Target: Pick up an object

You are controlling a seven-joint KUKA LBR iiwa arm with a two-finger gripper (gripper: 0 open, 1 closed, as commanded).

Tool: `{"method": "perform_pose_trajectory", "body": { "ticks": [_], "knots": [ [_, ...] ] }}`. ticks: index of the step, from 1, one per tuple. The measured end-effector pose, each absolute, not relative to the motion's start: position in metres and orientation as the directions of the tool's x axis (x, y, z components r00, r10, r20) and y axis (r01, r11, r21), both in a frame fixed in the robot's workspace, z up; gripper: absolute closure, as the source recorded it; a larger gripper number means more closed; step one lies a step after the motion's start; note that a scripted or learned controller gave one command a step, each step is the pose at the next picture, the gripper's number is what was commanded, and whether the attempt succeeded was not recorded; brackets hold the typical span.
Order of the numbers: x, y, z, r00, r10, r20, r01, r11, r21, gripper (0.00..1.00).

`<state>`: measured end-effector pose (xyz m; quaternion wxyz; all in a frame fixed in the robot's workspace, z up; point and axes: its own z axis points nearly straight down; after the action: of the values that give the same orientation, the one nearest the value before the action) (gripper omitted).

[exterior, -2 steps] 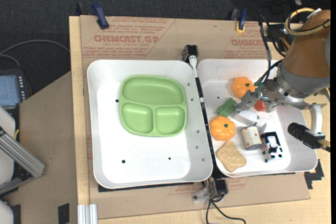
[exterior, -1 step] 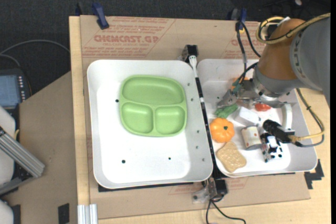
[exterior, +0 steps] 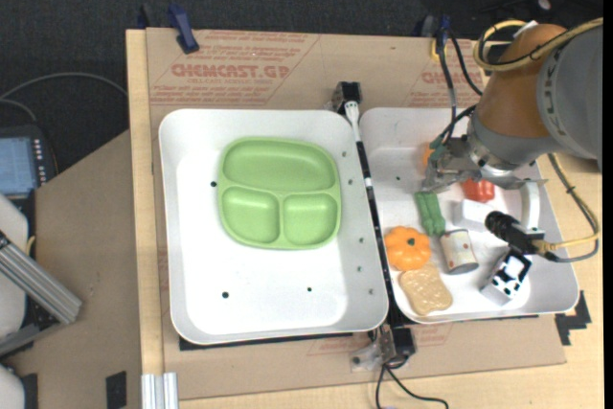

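Camera view: no object was seen in the gripper (exterior: 443,170), so the pick was judged not yet made. The likeliest target was the green stick (exterior: 431,212), which lay flat in the right bin (exterior: 402,134) just below the gripper, its long axis running roughly up and down the frame. Lying flat with bare floor on its left side, it probably offered a clean grasp across its narrow width.

The gripper sat low over the upper middle of the right bin. Its own body and the wrist hid the tip, so I could not tell whether it was open or closed. A small orange item (exterior: 427,154) showed at its left edge and a red piece (exterior: 478,190) just to its right; contact with either could not be judged.

Clutter toward the front of the same bin:
- small can (exterior: 458,251), beside the lower end of the stick
- orange pumpkin toy (exterior: 407,247), near the left wall
- tan cracker (exterior: 424,291), just in front of the pumpkin
- black-and-white block (exterior: 508,278), front right

This crowding probably made a stray grasp or nudge the main risk.

The left bin (exterior: 192,206) held a green divided plate (exterior: 278,192), well apart from the arm (exterior: 536,101).
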<state>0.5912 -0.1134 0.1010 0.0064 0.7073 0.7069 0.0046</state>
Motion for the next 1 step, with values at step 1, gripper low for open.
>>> {"method": "perform_pose_trajectory", "body": {
  "ticks": [1],
  "knots": [
    [0.5924,-0.0956,0.0929,0.000,1.000,-0.008,1.000,0.000,0.017,1.00]
  ]
}}
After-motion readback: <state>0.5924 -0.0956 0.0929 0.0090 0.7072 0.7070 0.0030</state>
